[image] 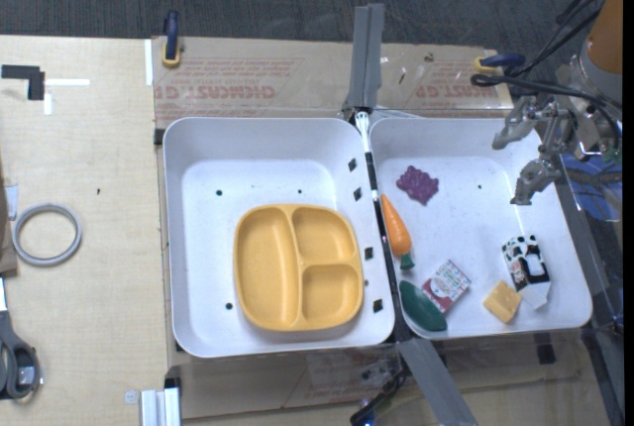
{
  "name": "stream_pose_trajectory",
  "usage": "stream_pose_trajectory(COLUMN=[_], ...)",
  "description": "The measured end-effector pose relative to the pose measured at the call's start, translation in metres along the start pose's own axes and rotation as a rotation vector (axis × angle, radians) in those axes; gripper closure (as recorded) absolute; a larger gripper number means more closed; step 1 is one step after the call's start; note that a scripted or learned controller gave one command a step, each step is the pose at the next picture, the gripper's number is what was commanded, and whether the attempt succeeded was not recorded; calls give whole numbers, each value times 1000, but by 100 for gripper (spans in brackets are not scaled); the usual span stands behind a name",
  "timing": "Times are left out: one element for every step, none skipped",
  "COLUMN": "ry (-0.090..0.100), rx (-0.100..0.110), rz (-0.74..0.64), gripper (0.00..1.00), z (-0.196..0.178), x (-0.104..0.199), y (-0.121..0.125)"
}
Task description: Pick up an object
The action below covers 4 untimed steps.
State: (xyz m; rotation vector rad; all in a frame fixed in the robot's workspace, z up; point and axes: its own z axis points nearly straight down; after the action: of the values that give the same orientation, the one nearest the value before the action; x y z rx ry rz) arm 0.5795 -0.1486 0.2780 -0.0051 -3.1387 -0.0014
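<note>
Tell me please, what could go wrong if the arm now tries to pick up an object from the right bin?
The gripper hangs near the right bin's far right wall, so a descent there may hit the rim. The cheese wedge touches the black-and-white carton, so a grasp could push both. The carrot lies against the divider, leaving little finger room.

Two white bins sit side by side on the worktop (79,137). The left bin (188,166) holds a yellow divided plate (297,267). The right bin (466,157) holds a purple grape bunch (418,184), a carrot (396,229), a green item (423,309), a small carton (447,282), a cheese wedge (502,301) and a black-and-white carton (526,266) — the gripper (530,178) hangs above its right side.
</note>
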Motion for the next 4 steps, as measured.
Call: stream_pose_trajectory(ry=[-2, 2, -4, -3], rx=[0, -1, 0, 0], rz=[-162, -144, -91, -91], gripper=[0, 0, 0, 0], z=[-32, 140, 189, 189], x=[14, 23, -40, -40], y=[5, -9, -32, -32])
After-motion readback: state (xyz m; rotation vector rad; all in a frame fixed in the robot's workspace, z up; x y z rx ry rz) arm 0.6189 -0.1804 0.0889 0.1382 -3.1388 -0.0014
